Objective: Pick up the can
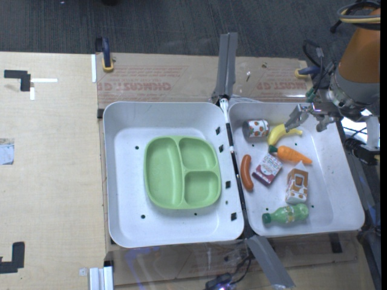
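Note:
The can (pixel 257 128) is small, white with red markings, and lies on its side at the back left of the right bin (pixel 344 180). A yellow banana (pixel 282 133) lies just to its right. My gripper (pixel 309 120) hangs over the back of the right bin, to the right of the banana and about a can's length from the can. Its two fingers are spread open with nothing between them. The grey arm with its orange band (pixel 361 53) reaches in from the upper right.
The right bin also holds an orange carrot (pixel 293 156), a red sausage (pixel 246 172), a red and white packet (pixel 266 169), a small carton (pixel 297 186) and a green bottle (pixel 285 215). A green divided plate (pixel 181 173) sits in the left bin (pixel 121 180).

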`<state>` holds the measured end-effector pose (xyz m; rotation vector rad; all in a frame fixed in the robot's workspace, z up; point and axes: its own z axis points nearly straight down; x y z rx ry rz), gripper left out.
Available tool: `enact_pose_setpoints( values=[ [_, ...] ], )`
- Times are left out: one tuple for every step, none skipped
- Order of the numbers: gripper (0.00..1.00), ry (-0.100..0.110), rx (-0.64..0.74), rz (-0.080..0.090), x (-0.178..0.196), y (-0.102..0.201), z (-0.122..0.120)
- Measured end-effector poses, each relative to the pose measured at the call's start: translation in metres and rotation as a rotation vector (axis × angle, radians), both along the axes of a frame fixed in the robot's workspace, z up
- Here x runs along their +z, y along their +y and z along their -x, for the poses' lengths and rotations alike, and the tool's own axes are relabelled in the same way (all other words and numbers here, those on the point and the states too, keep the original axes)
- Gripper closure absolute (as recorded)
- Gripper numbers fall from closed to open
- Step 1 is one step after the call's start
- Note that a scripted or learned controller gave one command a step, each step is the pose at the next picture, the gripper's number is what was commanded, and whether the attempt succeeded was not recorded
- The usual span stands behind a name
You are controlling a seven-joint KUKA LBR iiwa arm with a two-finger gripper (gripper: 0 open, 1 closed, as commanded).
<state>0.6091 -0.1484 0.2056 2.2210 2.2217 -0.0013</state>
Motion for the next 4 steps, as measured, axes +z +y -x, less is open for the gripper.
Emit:
enact_pose_setpoints(
  values=[
    [0.00, -0.001, 0.196, 0.001, -0.013, 0.081, -0.045],
    [0.00, -0.015, 0.211, 0.002, -0.098, 0.053, -0.041],
    [0.00, -0.003, -0.065, -0.004, -0.108, 0.035, -0.052],
    [1.00, -0.008, -0.064, -0.001, -0.097, 0.034, -0.053]
  ],
)
